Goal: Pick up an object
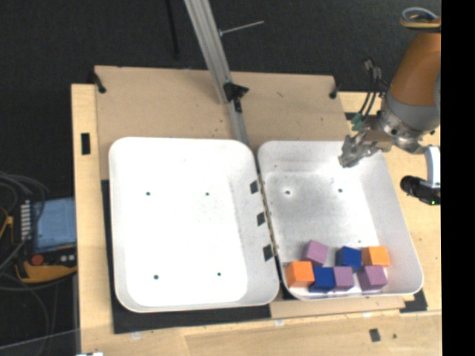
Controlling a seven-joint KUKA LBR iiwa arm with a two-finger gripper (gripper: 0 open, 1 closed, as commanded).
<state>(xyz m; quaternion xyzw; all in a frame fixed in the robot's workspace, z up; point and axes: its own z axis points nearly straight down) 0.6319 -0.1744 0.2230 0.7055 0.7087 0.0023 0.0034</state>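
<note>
Gripper point(350, 158): over the far edge of the right bin point(335, 199); nothing seen in its grasp, opening cannot be told. Blocks point(338, 267): orange, blue and purple, clustered at the bin's near edge, well apart from the gripper, toward the camera.

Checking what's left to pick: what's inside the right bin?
The right bin holds blocks clustered along its near edge: three purple, two blue, two orange. Anything beneath the cluster is covered.
</note>
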